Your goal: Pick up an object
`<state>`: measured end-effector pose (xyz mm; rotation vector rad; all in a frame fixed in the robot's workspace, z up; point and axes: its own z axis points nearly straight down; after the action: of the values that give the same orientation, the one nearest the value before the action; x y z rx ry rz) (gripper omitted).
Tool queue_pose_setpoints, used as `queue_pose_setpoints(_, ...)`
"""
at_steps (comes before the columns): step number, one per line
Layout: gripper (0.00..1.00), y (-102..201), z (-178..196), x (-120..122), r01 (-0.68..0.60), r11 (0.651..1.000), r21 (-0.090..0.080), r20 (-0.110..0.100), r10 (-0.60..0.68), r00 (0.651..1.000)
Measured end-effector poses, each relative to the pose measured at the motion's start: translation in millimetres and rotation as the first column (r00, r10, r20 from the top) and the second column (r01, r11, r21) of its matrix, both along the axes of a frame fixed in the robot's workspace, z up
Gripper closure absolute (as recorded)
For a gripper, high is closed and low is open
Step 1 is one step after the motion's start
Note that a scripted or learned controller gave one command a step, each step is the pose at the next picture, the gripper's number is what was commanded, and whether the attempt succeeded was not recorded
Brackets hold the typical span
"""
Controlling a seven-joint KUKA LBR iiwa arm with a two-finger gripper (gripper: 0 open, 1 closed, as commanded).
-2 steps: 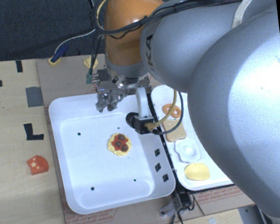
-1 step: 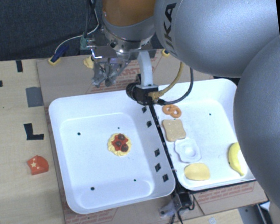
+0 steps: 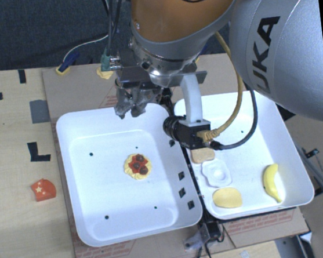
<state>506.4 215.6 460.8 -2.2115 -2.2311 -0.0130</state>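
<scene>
A small round toy pizza (image 3: 137, 166), yellow crust with red and dark toppings, lies near the middle of the smooth white plastic left bin (image 3: 85, 222). The dark metal tool (image 3: 131, 103) hangs above that bin's far rim; its grip I cannot tell. The right bin (image 3: 293, 156) holds a tan slice (image 3: 203, 155), a white fried egg (image 3: 217, 174), a yellow lump (image 3: 226, 198) and a banana (image 3: 273, 183). A red piece (image 3: 43, 189) rests on the pale wooden bench (image 3: 22, 230).

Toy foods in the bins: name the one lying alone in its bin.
The small round pizza with red and dark toppings. It is alone in the left bin; the banana, fried egg, yellow piece and tan piece share the right bin.
</scene>
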Motion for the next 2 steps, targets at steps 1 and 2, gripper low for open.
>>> queue_pose_setpoints(1, 1.00, 5.3, 79.1, -16.7, 0.004, 1.000, -0.002, 0.001, -0.004, 1.000)
queue_pose_setpoints(2, 1.00, -64.1, 65.5, -22.7, 0.013, 1.000, -0.008, -0.008, -0.013, 1.000)
